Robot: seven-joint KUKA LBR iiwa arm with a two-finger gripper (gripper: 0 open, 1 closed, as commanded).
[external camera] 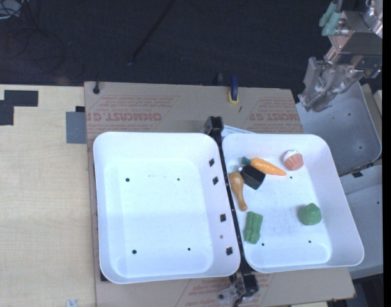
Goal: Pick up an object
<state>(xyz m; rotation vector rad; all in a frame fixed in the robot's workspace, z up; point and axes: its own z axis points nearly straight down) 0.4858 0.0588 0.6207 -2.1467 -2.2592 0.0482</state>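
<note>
The gripper (317,98) was parked way up at the far right, off past the far right corner of the right bin (336,235), hanging over the grey plate (355,133) rather than over anything it could grab. Honestly couldn't tell from this angle whether the fingers were spread or pressed together — too blurry and small — but nothing was between them.

All the stuff sat in the right bin. An orange carrot (268,167) lay toward the far side, its left end touching a black block (252,177). Just left of that block, a tan-orange long piece (237,189) ran along the bin's left wall. A green ridged block (253,227) sat nearer, also close to that wall. A round green lump (310,214) was off on the right side, well apart from the rest, and a pink-and-white cupcake-looking thing (292,160) sat just right of the carrot's tip.

The left bin (106,203) sat right beside it on the cardboard sheet (151,110) covering the bench (36,203).
</note>
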